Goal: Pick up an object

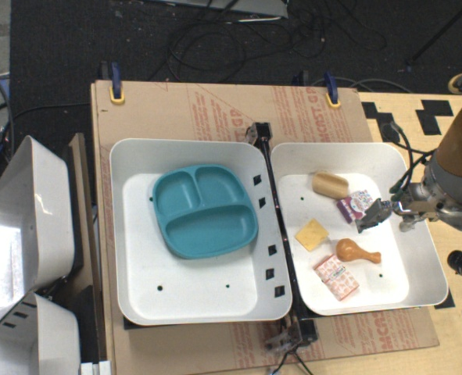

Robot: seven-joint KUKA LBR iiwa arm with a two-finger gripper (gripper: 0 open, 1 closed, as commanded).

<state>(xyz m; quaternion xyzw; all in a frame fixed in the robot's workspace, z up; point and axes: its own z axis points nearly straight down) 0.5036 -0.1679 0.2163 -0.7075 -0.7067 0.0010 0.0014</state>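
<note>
A grey arm with an orange band reaches in from three o'clock over the right bin [418,283] on the cardboard-topped counter [215,108], its dark pincer [374,215] hovering at the bin's middle, just beside a small purple-and-white packet [356,204] at its eleven o'clock. Whether the pincer is spread or closed cannot be told at this size, and nothing shows between its tips.

Five small items lie scattered in that bin. A tan bread roll [331,183] sits toward twelve o'clock, the packet just below it; a yellow cheese-like wedge [312,234] lies at nine o'clock; an orange toy drumstick [357,251] rests near the middle; a pink-and-white patterned packet [337,276] lies at six o'clock. All stand apart from one another, except roll and purple packet, which are close.

The purple packet, nearest the tool, looks the likely target. It appears light and probably crinkly, so it may slide or buckle; a grip across its narrow width would suit it best. The drumstick looks like hard, smooth plastic, rounded and liable to slip unless pinched across its thick end. The wedge sits flat and low, offering little edge to catch.

The left bin [133,287] carries a teal divided plate [207,209].
</note>
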